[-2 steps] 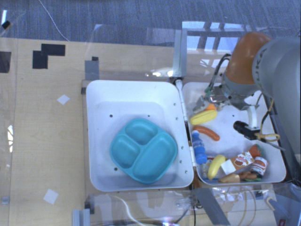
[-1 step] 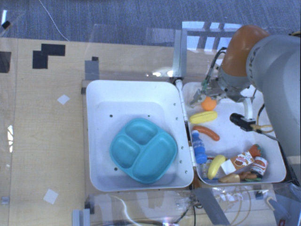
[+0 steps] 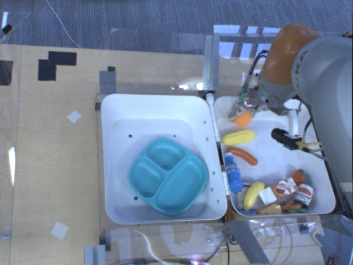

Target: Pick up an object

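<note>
**A:** Look at the right bin (image 3: 331, 200) on the counter (image 3: 55, 148). Your end effector (image 3: 244, 105) is down at the bin's eleven o'clock corner, right above a small orange object (image 3: 242, 117). I'd take that as the target. From this slant you can't tell whether the end effector is open, closed or gripping, because the wrist blocks the tips.

**B:** So what worries you?

**A:** The corner. The orange object sits close to the bin's back wall and to the divider beside the left bin (image 3: 110, 148). If you descend off-centre, one side may land on the wall or rim and the piece may squirt out sideways. It also looks rounded, so a shallow pinch could let it slip on the lift.

**B:** And the neighbours?

**A:** Just toward six o'clock from it lies a yellow corn-like piece (image 3: 238, 137), then a red sausage-shaped piece (image 3: 242, 155). They are near, not touching it as far as you can see. A sweep that way would nudge them. The blue bottle (image 3: 233, 173) along the divider and the pile of food toys (image 3: 281, 195) at the bin's five o'clock end are well apart and look safe.

**B:** The teal plate (image 3: 168, 175)?

**A:** It's in the other bin, out of your path.
</note>
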{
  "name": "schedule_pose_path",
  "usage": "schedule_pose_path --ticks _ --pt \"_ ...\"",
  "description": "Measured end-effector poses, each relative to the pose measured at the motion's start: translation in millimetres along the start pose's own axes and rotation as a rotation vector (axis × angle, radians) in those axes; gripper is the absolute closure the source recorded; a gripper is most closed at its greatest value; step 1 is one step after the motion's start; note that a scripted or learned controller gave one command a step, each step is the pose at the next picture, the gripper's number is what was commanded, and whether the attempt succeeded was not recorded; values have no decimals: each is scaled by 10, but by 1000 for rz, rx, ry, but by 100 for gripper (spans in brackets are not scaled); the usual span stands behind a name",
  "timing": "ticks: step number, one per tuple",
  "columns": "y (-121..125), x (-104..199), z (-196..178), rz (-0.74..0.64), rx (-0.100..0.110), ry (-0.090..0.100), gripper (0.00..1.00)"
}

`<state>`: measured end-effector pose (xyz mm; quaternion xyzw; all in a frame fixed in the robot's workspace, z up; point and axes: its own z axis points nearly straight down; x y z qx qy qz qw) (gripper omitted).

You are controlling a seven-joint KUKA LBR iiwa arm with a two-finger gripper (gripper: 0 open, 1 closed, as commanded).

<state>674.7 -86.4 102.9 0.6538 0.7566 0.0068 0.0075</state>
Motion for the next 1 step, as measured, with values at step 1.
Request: schedule_pose_path --ticks 1 --pt "68 637 -848 11 11 2 100"
